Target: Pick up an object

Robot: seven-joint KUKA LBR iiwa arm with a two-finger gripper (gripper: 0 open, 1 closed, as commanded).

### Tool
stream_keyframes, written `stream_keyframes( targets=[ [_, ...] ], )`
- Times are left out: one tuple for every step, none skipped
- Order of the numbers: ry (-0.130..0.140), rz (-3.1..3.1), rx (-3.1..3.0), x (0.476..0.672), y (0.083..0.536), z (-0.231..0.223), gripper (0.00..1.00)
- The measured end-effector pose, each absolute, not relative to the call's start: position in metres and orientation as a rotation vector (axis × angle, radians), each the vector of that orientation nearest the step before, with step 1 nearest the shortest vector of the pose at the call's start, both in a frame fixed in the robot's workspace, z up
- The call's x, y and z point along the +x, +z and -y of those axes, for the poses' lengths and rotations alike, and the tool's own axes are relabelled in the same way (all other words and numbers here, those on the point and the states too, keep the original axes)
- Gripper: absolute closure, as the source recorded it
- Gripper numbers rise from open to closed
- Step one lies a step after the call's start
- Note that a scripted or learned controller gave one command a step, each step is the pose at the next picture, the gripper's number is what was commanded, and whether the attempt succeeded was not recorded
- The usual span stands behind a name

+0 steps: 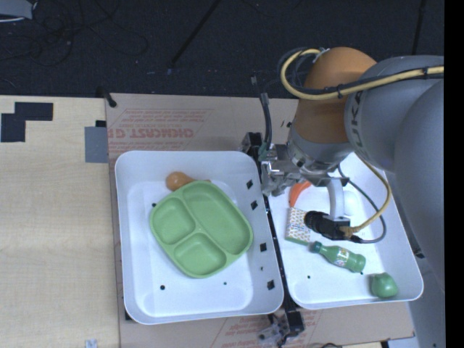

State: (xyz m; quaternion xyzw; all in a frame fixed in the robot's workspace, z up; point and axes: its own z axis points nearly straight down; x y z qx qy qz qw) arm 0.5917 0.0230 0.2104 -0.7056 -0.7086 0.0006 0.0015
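- Ball, green, lies at 5 o'clock in the right bin, apart from the rest.
- Green bottle lies on its side at the ball's 10 o'clock.
- Patterned packet lies just beside the bottle's cap, at its 10 o'clock.
- Green plate sits mid left bin.
- Red-orange piece lies at 11 o'clock in the right bin.
- Jaws hang just beside that piece, near the wall between the bins; whether spread or pressed together, I cannot tell.
- Orange ball touches the plate's rim at 11 o'clock.
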Motion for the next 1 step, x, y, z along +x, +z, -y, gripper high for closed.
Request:
stream_keyframes(
  targets=[
    [0.0,2.224,-2.215,0.5966,0.2245,-0.0761,1.0]
  ],
)
